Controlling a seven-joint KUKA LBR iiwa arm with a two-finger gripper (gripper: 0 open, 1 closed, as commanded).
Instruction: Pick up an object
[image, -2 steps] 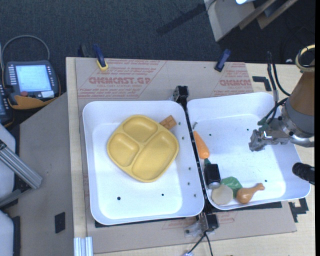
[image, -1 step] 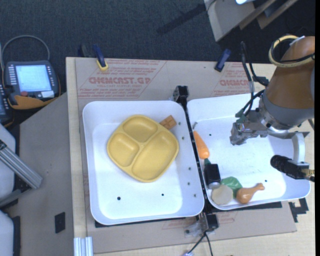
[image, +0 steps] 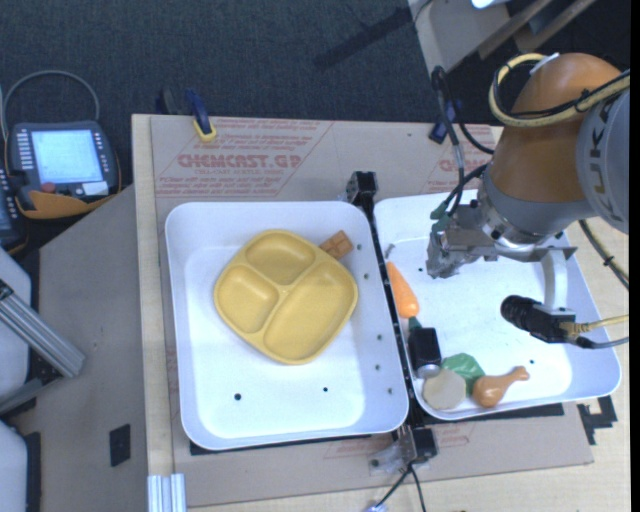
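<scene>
My gripper (image: 447, 256) hangs over the upper left part of the right bin (image: 590, 372), above its white floor. Just to its lower left, an orange carrot (image: 402, 289) lies against the bin's left wall. Further down that wall are a black block (image: 424, 347), a green piece (image: 464, 366), a cream round piece (image: 444, 390) and a brown drumstick (image: 498, 385). Nothing shows between the gripper and the floor. The arm's grey and orange body (image: 550, 130) covers the bin's back right.
The left bin (image: 200, 400) holds a yellow divided plate (image: 286, 295), with a small brown piece (image: 337, 243) at its far edge. A black cylindrical part with a yellow cable (image: 533, 317) hangs over the right bin. A pendant (image: 62, 165) sits at the far left.
</scene>
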